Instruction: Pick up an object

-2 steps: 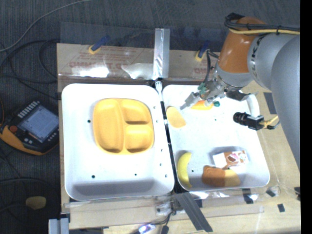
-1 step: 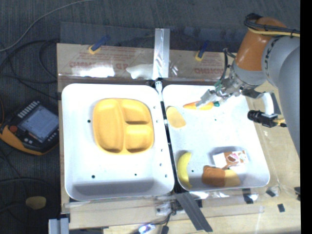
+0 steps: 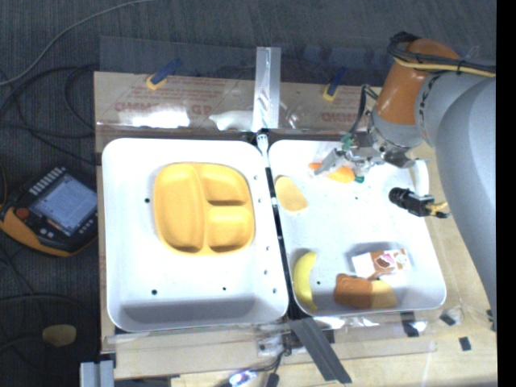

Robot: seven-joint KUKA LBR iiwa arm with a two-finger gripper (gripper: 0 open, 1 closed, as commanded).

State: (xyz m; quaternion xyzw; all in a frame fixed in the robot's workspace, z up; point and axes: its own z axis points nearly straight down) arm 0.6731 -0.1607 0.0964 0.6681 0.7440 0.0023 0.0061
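Observation:
My gripper (image 3: pixel 353 158) hangs low over the far right corner of the right bin (image 3: pixel 419 240), under the orange band of the arm (image 3: pixel 403 87). A small orange piece (image 3: pixel 343 174) lies right at the gripper's tip, and an orange-and-grey piece (image 3: pixel 325 166) sits just to its left. A pale yellow oval (image 3: pixel 290 193) rests by the bin's left wall. Along the near side lie a yellow banana-like piece (image 3: pixel 304 278), a brown loaf-shaped object (image 3: pixel 356 291) and a white-and-red packet (image 3: pixel 381 261).
The left bin (image 3: pixel 129 280) holds a yellow divided tray (image 3: pixel 203 206). A black fitting (image 3: pixel 409 199) juts over the right bin's right rim. A metal post (image 3: pixel 267 87) stands behind the divider between the bins. A handheld pendant (image 3: pixel 50 208) lies on the floor to the left.

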